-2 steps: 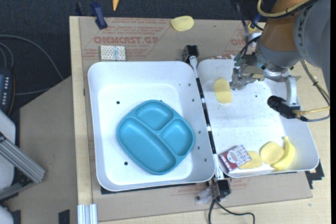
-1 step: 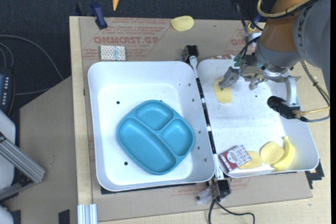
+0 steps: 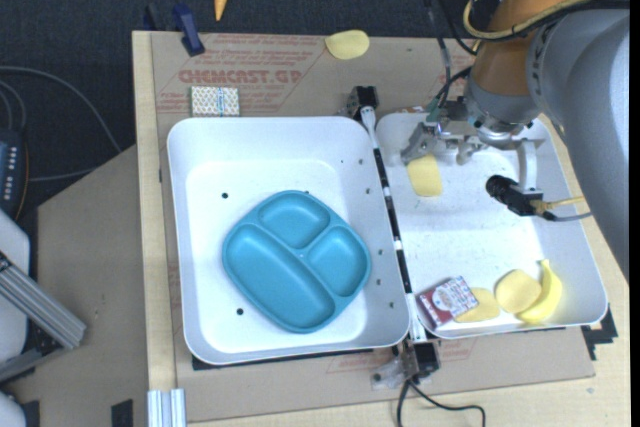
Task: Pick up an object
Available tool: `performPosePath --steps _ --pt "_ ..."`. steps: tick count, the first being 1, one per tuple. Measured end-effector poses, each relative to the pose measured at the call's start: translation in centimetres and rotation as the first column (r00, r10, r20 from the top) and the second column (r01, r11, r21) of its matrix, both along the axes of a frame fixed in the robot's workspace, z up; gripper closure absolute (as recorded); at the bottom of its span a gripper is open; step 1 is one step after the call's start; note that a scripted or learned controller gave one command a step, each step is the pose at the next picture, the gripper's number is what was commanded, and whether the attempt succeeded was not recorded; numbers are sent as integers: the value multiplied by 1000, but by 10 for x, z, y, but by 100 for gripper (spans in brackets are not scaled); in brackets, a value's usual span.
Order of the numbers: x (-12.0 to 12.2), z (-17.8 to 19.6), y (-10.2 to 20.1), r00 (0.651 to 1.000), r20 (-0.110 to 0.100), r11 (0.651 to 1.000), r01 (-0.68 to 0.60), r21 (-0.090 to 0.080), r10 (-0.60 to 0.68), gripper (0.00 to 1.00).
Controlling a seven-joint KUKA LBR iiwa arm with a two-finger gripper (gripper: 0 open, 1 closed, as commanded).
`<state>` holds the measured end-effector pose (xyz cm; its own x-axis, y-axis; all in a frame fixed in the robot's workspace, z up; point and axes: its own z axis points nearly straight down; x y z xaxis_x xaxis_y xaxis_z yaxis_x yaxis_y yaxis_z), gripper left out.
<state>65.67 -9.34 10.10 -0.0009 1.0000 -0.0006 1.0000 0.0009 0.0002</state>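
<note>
My gripper (image 3: 441, 149) hangs over the far left part of the right bin (image 3: 575, 245), open, with nothing between its fingers. A pale yellow block (image 3: 426, 178) lies on the bin floor just in front of the left finger, close to the bin's left wall. At the near end of the same bin lie a red and white packet (image 3: 447, 298), a round yellow piece (image 3: 516, 289) and a yellow banana (image 3: 547, 294). A blue divided plate (image 3: 295, 258) rests in the left bin (image 3: 200, 165).
The arm's grey body and orange band (image 3: 525, 15) cover the far right corner. Behind the bins, on the cardboard, lie a small patterned packet (image 3: 215, 100), a yellow lump (image 3: 347, 44), a blue object (image 3: 186, 28) and a black clip (image 3: 362, 100).
</note>
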Motion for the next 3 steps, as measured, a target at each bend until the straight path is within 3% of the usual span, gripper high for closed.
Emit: performPosePath --steps 3 --pt "10 -16 1 1000 1 1000 0 -1 0 0"
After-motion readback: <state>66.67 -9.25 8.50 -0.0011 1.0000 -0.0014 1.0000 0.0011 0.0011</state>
